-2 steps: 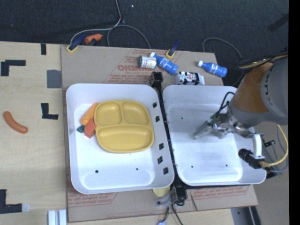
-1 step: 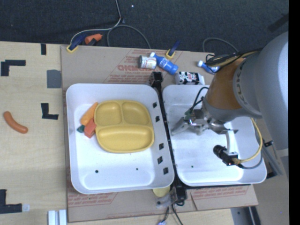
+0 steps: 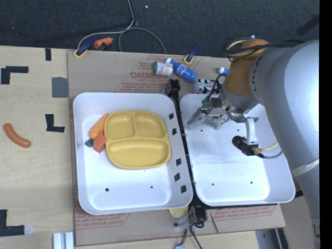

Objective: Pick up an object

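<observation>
- Nearest the lens: broad grey robot arm (image 3: 295,102) with an orange band (image 3: 241,77), reaching in from the right and ending low over the far-left corner of the right shallow white bin (image 3: 259,191).
- Jaws pointing down near the divider between the bins; wide or narrow cannot be told from this slant, and no object can be made out between them.
- Likely targets in the left shallow white bin (image 3: 124,196): a yellow three-compartment plastic plate (image 3: 137,139) near the middle, an orange carrot-shaped toy (image 3: 97,126) touching its left rim, and a small red-and-green piece (image 3: 98,144) just below the carrot.
- Well outside both bins: an orange sausage-shaped toy (image 3: 17,135) on the bench (image 3: 31,191) at far left and a blue-and-white bottle (image 3: 176,69) beyond the bins.
- Probably best: lift clear of the divider before crossing left.
- Aim for the carrot rather than the plate; slim body, likely easier to span than a flat, wide rim.
- Approach across its short axis, centred, away from the plate edge to avoid nudging both.
- Close only once fully down; lift slowly and check for slip.
</observation>
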You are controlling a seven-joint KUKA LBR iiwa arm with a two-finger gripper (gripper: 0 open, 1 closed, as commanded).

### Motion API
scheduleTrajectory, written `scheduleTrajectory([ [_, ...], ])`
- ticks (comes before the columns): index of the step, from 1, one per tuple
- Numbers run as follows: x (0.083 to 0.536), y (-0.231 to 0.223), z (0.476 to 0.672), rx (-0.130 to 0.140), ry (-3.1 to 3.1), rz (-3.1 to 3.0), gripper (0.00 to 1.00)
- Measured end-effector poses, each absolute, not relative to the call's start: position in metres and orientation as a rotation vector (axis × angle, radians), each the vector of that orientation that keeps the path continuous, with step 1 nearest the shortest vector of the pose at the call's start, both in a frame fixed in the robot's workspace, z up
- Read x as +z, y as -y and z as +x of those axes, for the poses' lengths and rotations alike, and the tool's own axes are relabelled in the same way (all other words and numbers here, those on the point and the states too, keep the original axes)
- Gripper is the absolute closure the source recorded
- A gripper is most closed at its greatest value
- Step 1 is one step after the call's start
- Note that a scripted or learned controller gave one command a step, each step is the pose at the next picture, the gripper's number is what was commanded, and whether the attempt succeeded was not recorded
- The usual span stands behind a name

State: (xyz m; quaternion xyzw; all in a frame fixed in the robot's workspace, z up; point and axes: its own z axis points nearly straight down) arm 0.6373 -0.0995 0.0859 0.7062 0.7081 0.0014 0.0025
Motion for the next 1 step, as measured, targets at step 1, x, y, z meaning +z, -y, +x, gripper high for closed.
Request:
scheduleTrajectory([
  [1,0.0852,0.1020,0.6700,0.002,-2.223,2.216,0.00],
])
